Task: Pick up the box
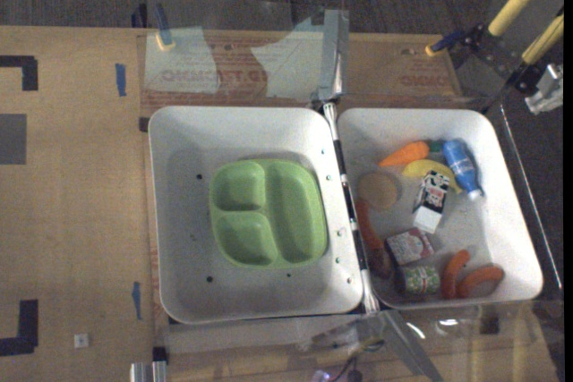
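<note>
The small pink box [409,246] sits near the front of the right bin [515,219], just beside a little can [418,279]. Left, a green tray [267,212] lies flat. Far right, the gripper [544,89] waits; I cannot tell its grip.

Your arm barely entered the view. At the right edge, in the upper part of the picture, you had a small pale grey piece that looked like part of the end effector [544,90]. It was cut off by the frame and too blurred to be sure. It sat tilted, with its lower end leaning in toward the left. Nothing was pressed against it or hung from it. You could not make out the wrist, the orange band or the links behind it from this slant.
</note>
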`<state>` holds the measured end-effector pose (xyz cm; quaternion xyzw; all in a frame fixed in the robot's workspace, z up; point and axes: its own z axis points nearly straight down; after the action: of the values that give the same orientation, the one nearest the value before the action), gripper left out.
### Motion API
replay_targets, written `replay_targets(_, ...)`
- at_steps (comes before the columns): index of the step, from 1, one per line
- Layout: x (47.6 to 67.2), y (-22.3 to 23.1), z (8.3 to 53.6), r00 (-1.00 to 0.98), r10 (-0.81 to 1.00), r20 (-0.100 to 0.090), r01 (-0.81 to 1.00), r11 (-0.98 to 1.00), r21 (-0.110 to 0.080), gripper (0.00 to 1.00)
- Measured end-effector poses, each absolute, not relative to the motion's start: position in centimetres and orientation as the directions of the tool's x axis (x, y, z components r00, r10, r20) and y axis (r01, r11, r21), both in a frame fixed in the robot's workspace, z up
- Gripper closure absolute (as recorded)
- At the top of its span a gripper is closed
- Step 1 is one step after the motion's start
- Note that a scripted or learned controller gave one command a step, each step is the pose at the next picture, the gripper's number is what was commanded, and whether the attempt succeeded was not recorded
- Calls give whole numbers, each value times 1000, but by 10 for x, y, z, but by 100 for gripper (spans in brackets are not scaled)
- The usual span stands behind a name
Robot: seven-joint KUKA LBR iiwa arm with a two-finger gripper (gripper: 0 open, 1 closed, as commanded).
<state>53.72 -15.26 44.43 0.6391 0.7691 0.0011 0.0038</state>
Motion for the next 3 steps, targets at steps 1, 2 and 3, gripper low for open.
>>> replay_targets(1,531,59,435,-87,996,0,996,87,-1,100)
replay_targets(2,532,59,446,-88,996,0,996,88,3,100)
replay_targets(3,532,59,446,-87,996,0,996,87,3,0)
